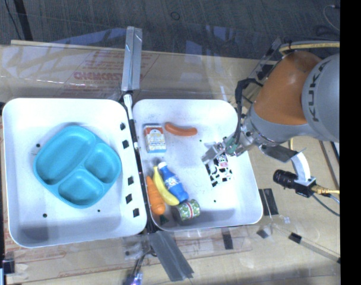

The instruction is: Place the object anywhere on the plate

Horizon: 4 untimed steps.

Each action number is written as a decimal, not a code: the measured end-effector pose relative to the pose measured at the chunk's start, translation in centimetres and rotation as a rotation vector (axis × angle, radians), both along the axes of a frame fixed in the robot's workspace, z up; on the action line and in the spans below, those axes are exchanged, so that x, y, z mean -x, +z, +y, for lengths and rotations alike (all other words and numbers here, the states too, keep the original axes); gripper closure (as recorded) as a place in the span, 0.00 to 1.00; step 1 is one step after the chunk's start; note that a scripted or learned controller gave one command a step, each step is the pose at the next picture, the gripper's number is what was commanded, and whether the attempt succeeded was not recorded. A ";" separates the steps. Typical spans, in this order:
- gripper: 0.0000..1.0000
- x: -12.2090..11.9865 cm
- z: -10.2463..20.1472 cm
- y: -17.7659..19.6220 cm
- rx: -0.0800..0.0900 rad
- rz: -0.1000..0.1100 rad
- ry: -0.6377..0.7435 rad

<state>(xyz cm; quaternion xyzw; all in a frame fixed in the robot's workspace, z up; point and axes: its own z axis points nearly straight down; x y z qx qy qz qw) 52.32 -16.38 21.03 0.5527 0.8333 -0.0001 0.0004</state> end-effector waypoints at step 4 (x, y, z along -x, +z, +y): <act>1.00 -6.9 30.6 -4.8 0.000 0.004 0.336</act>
